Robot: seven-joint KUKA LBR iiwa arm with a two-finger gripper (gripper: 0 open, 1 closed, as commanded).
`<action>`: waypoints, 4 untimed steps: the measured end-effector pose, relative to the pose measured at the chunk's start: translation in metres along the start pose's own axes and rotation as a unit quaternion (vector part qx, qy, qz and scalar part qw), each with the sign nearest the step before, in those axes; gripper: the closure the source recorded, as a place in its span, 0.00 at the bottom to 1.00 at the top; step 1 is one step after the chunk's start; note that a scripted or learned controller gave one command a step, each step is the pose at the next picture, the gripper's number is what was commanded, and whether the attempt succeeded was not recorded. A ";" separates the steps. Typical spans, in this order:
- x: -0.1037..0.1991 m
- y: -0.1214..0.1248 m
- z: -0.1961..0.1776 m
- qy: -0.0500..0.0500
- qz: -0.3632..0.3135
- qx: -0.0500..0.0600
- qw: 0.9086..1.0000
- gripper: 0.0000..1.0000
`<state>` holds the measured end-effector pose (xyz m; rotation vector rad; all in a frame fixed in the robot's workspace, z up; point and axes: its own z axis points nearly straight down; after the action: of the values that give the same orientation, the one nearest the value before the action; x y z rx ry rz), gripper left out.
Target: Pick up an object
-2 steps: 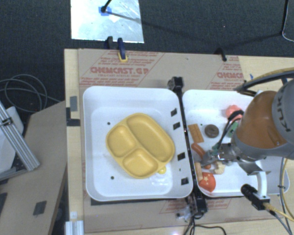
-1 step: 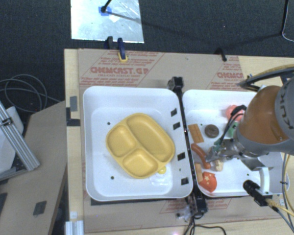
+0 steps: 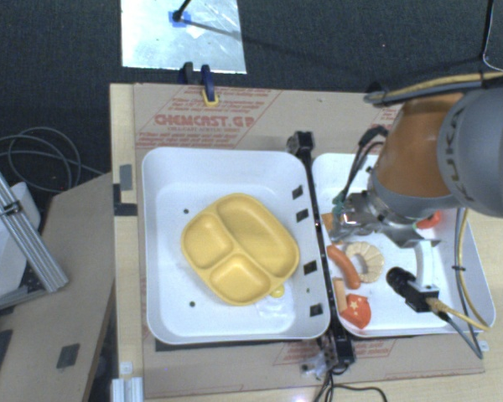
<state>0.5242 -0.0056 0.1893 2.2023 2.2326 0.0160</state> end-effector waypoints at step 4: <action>-0.036 -0.038 0.007 0.000 0.002 0.007 1.000 1.00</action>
<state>0.4865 -0.0423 0.1813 2.2133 2.2362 0.0008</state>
